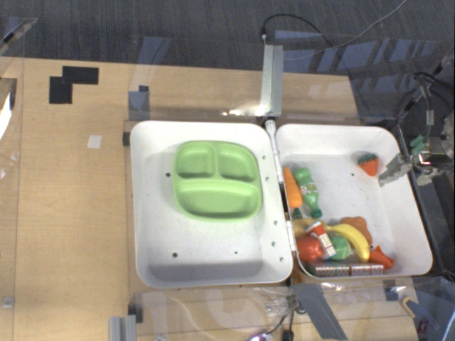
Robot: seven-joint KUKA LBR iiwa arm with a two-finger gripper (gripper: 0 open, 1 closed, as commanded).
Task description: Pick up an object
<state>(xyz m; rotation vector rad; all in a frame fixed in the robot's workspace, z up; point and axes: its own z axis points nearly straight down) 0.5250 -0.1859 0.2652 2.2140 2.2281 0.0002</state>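
1. Camera view: I see the jaws (402, 163) at the right edge of the right bin (405, 219), hanging over its rim. A grey finger slants down toward the bin floor. I cannot tell whether they are wide or narrow, and I see nothing between them.
2. The nearest piece to them is a small orange-red toy with a green top (367, 164), lying alone in the far right part of that bin, just left of the finger tip.
3. The other toys crowd the bin's left and near sides: a carrot (292, 188) along the left wall, a green bottle (306, 185) beside it, a yellow banana (353, 237) and a red tomato (310, 249) toward the near corner.
4. The left bin (153, 261) holds a green divided plate (217, 180), lying flat near its middle.
5. Both bins sit side by side on the wooden desk (64, 212).
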